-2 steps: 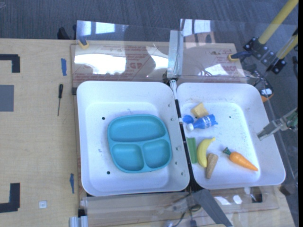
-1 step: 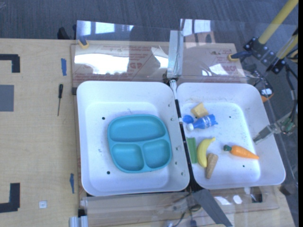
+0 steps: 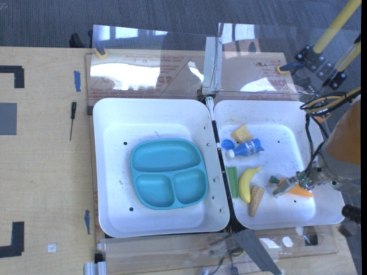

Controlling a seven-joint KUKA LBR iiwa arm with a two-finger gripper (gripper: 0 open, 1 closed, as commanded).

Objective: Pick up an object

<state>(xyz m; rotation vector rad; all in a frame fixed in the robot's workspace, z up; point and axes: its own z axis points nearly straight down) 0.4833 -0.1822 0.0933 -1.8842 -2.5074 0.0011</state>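
Orange piece [image 3: 300, 192] lies touching the gripper [image 3: 287, 184].

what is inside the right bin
In the right bin: a blue bottle, tan block, green piece, banana, cone, and an orange item partly covered by the gripper.

Arm [image 3: 347, 148] cut off by the right edge, gripper [image 3: 287, 186] too small and blurred to tell its finger state, orange item [image 3: 301, 192] partly hidden beneath it, small green-red thing [image 3: 275, 180] beside it unidentifiable
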